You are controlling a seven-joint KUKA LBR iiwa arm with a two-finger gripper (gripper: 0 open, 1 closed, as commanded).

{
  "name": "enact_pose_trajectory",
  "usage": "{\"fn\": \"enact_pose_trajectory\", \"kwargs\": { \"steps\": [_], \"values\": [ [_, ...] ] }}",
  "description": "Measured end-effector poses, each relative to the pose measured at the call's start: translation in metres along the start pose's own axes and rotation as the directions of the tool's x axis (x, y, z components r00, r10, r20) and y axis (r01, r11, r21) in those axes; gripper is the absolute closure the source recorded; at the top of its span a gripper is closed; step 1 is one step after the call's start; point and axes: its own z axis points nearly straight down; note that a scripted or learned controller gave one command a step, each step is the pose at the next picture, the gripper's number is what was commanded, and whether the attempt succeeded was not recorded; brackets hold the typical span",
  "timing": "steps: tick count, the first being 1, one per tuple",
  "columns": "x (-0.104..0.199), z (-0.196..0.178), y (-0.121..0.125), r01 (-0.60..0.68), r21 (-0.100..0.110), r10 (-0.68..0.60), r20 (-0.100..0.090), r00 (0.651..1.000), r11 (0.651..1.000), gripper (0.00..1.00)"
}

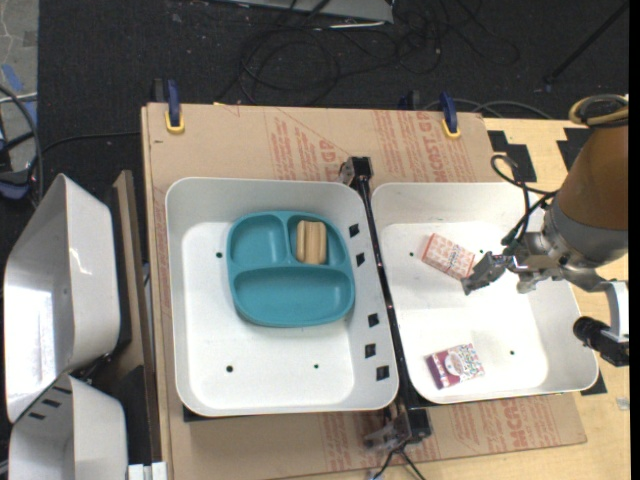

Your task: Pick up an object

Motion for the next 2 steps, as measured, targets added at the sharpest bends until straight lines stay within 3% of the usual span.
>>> {"fn": "enact_pose_trajectory", "kwargs": {
  "steps": [2],
  "values": [
    [-0.006, 0.104, 0.005, -0.005, 0.004, 0.005, -0.001, 1.000, 1.000, 0.00]
  ]
}}
